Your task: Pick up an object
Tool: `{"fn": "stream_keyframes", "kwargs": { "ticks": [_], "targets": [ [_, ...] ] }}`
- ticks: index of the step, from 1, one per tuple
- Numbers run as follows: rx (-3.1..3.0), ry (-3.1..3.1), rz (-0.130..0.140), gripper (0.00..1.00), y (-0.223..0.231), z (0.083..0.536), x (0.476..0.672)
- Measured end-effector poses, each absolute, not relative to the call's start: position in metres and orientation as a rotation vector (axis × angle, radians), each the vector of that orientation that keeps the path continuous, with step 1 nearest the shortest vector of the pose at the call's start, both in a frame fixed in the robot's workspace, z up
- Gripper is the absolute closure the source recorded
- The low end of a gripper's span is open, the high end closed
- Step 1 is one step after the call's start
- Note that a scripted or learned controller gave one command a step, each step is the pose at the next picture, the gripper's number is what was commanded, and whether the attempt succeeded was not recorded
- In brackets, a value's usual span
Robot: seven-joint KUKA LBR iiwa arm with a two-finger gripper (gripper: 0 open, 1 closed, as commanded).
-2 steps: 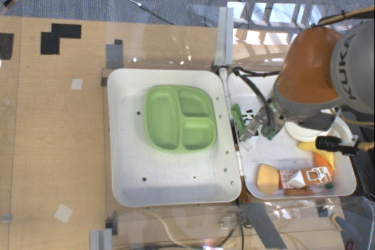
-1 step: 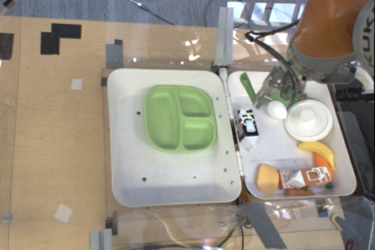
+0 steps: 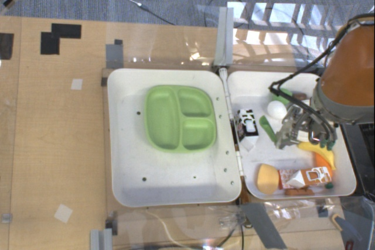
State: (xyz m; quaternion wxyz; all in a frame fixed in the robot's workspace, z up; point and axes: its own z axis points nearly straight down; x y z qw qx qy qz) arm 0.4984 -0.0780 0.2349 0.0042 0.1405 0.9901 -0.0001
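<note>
The claw (image 3: 288,136) hangs over the middle of the right bin (image 3: 253,86), and I cannot tell if it is apart or together, because the metal parts blend with each other from this angle. No object is seen inside it.

Several objects lie around the claw. Just to its left there is a green stick-shaped object (image 3: 267,127), and up-left of it a white egg (image 3: 276,109). Further left, near the wall between the bins, lies a small black and white item (image 3: 248,123). To the right of the claw and a little below is a yellow banana (image 3: 316,149), with an orange carrot-like piece (image 3: 326,160) touching it. Below the claw lies a small carton (image 3: 304,178), and beside it, to the left, a yellow-orange rounded object (image 3: 268,178).

Well apart to the left, the left bin (image 3: 126,184) holds a green divided plate (image 3: 179,117).
</note>
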Motion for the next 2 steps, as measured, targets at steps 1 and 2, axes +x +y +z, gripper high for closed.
{"fn": "stream_keyframes", "kwargs": {
  "ticks": [1, 2],
  "targets": [
    [-0.01, 3.133, -0.001, 1.0, -0.116, 0.199, 0.523],
    [-0.32, 3.119, -0.004, 1.0, -0.195, 0.157, 0.543]
  ]
}}
